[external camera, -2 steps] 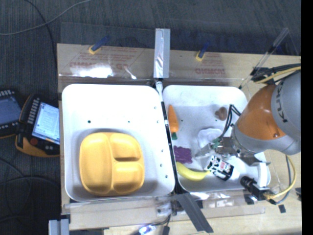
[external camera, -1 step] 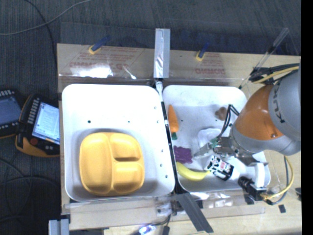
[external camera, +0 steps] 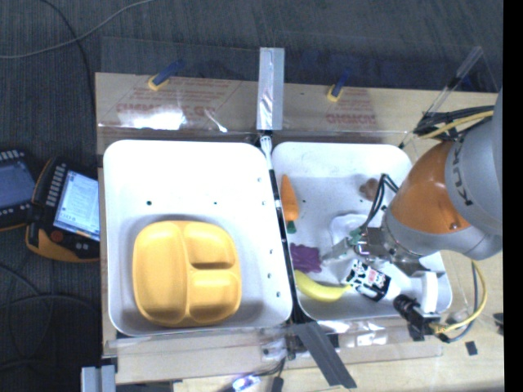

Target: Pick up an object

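Arm (external camera: 482, 182) grey and rounded with dark lettering partly visible on its casing, broad glossy orange band (external camera: 429, 194) above the wrist, thin dark cables looping off the band, then a cluttered black-and-white wrist assembly (external camera: 368, 276) with a red mark and yellow wiring trailing below.

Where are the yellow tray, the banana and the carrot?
yellow tray (external camera: 186, 269): camera view, its middle divider.
banana (external camera: 317, 287): camera view, mid-curve.
carrot (external camera: 289, 200): camera view, middle of its body.
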